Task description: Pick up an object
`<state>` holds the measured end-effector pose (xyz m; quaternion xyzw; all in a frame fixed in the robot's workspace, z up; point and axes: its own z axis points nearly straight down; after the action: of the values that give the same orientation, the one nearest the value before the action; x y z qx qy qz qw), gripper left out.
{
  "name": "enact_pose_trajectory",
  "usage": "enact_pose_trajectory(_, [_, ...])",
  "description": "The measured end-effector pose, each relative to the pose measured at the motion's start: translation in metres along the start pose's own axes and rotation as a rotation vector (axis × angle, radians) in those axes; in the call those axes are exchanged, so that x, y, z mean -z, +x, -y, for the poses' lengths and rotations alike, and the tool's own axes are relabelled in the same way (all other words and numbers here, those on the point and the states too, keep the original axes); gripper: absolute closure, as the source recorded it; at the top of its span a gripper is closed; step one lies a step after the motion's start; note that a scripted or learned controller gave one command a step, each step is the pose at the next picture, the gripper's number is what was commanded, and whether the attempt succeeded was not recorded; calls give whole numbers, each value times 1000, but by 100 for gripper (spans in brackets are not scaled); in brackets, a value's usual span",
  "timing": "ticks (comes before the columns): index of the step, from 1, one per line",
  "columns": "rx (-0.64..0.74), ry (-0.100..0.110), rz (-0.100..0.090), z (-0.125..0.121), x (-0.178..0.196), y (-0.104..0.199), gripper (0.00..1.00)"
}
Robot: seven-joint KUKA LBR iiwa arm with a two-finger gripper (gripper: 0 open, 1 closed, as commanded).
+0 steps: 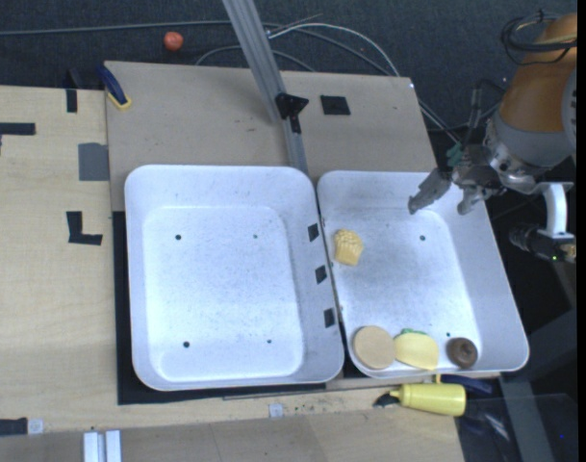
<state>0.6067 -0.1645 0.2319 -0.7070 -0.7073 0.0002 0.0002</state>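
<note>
jaws (445, 192) look spread, nothing between them | yellow chunk (347, 247) sits down-left of me in right bin (485, 258), well apart | squat, no clear long axis

Off the wooden bench (42, 287), a small orange ball (173, 39) lies on the dark floor beyond its far edge, a grey metal pole (259, 56) slants across it, and white cables (331, 51) loop behind it.

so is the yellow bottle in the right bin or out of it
Out. The yellow bottle lies on its side on the bench just past the right bin's near rim, below the three items along that bin's near wall.
</note>
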Motion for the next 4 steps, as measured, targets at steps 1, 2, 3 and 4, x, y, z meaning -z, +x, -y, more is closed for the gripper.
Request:
enact_pose_trajectory(1, [-3,7,-1,62,-139,-35,0])
enact_pose_trajectory(2, [0,0,0,60,-126,-34,100])
enact_pose_trajectory(3, [7,-4,-1,61,-73,48,100])
enact_pose_trajectory(4, [6,-2,-2,86,-42,130,100])
